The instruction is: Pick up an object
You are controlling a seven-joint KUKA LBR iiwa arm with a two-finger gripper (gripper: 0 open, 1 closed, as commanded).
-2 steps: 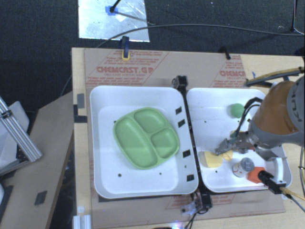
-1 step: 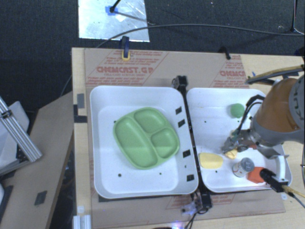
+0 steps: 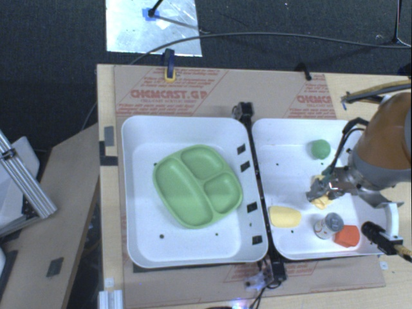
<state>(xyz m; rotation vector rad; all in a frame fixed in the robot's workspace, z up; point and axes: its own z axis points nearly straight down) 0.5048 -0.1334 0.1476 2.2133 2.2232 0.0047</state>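
A: What is the bench like?

B: A brown board (image 3: pixel 219 92) with red print lies across the middle of the frame on a pale tabletop. Two white bins sit on it side by side, the left bin (image 3: pixel 138 172) and the right bin (image 3: pixel 283 140), touching along a black strip with clips down the centre.

A: And around it?

B: Dark carpet (image 3: pixel 51 50) fills the top and upper left. A shiny silver sheet (image 3: pixel 129 18) lies on it at upper centre, with a blue mark and a thin dark rod crossing it. A cable runs over the carpet toward the upper right. An aluminium rail (image 3: pixel 26 182) shows at the left edge.

A: Where are the objects?

B: A green plate (image 3: pixel 196 185) with three sections lies in the left bin. In the right bin: a green ball (image 3: pixel 320 149) in the upper part, a yellow piece (image 3: pixel 285 217) at lower left, a grey round thing (image 3: pixel 328 224) and an orange block (image 3: pixel 347 236) near the bottom edge.

A: The arm?

B: It comes in at the right edge. The gripper (image 3: pixel 324 192) is low in the right bin, with something small and yellow at its tip. I cannot tell whether it grips it.
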